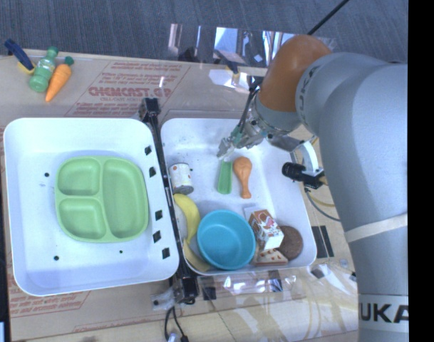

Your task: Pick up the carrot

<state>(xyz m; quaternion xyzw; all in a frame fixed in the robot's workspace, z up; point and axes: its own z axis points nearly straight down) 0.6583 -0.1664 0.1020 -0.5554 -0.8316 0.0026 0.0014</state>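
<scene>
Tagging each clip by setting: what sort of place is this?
Likely a robot lab test bench, not a kitchen: two white bins on a board, toy food such as a carrot and drumstick, and a grey arm.

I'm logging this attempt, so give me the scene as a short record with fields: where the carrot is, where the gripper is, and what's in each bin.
carrot: on the cardboard beyond the left bin, top-left corner, beside a green bottle
gripper: over the right bin's upper part, just above a green stick-shaped item
left bin: holds a green divided plate
right bin: holds a drumstick, small can, banana, blue bowl, and a small box
task status: carrot not picked up; far from gripper
</scene>
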